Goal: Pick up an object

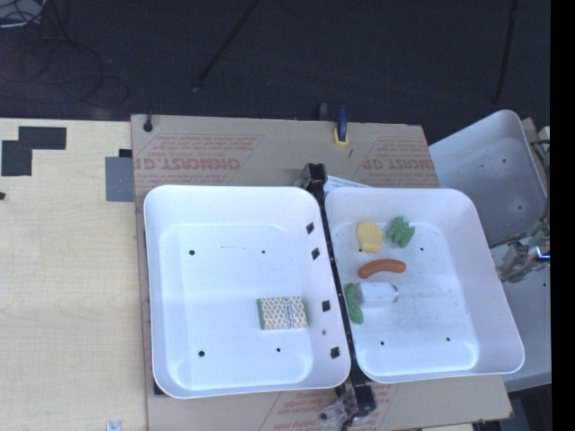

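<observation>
tool (519, 259) | grey metal, pale glints — small blue spot | finer detail too small to tell

Cardboard sheet (269, 155) under two bins, blue-yellow clamp (341, 126) at its far edge

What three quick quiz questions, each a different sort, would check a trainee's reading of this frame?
1. True or false: the patterned block lies in the left bin.
2. Which item lies closest to the orange sausage in the right bin? A) yellow piece B) patterned block C) blue clamp
3. Fill in: two ____-coloured items lie in the right bin.

Key: 1 true; 2 A; 3 green.
</observation>
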Controlling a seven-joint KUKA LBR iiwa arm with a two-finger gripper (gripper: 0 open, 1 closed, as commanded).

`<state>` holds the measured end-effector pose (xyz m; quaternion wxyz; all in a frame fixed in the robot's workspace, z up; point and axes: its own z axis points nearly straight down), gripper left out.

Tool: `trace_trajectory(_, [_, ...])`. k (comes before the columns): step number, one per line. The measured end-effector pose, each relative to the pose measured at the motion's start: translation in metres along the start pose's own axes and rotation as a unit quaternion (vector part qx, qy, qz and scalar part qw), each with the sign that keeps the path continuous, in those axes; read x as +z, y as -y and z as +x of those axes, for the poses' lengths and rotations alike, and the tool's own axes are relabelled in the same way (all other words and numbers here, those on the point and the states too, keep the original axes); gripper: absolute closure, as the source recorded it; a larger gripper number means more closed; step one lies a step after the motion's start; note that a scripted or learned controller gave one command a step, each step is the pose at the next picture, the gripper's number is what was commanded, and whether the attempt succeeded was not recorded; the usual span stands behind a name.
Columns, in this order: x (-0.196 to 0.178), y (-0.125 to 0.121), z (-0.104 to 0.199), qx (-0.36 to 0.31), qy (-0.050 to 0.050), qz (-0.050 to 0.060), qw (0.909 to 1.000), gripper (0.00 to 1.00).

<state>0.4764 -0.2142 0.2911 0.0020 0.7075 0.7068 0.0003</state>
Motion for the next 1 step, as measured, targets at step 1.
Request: trace_trajectory(1, [0.0576,0.0014,0.0711,-0.003,-0.004,0.005,1.0000,1.00])
